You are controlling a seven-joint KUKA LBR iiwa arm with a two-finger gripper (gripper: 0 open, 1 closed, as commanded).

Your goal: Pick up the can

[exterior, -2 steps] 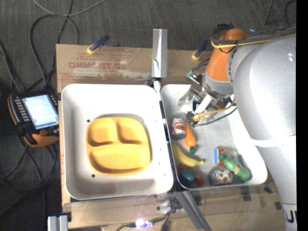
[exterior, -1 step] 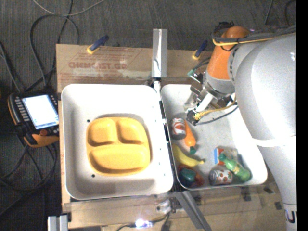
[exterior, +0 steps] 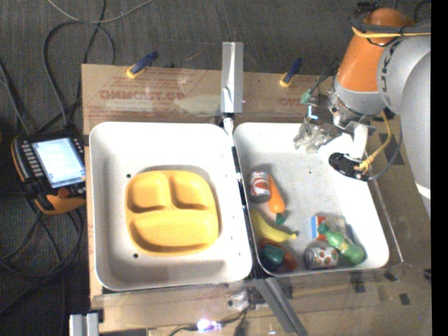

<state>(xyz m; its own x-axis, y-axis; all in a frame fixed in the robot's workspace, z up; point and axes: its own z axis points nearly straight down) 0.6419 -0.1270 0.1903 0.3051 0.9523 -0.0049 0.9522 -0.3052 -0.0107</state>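
Two white bins sit side by side, and the can (exterior: 260, 185) lies on its side in the right bin (exterior: 350, 187), close to the left wall, touching the carrot (exterior: 277, 199). Nothing of the pick looks done: the gripper (exterior: 312, 136) hangs over the bin's far edge, well apart from the can and carrying nothing; how wide it stands I cannot tell. Reaching, closing and lifting all remain. A banana (exterior: 273, 230), a second tin (exterior: 320, 257) and a green bottle (exterior: 345, 246) crowd the near end. The left bin (exterior: 105, 187) holds a yellow tray (exterior: 172, 212). Cardboard (exterior: 161, 96) backs the bench; dark carpet and a teach pendant (exterior: 52, 163) lie left
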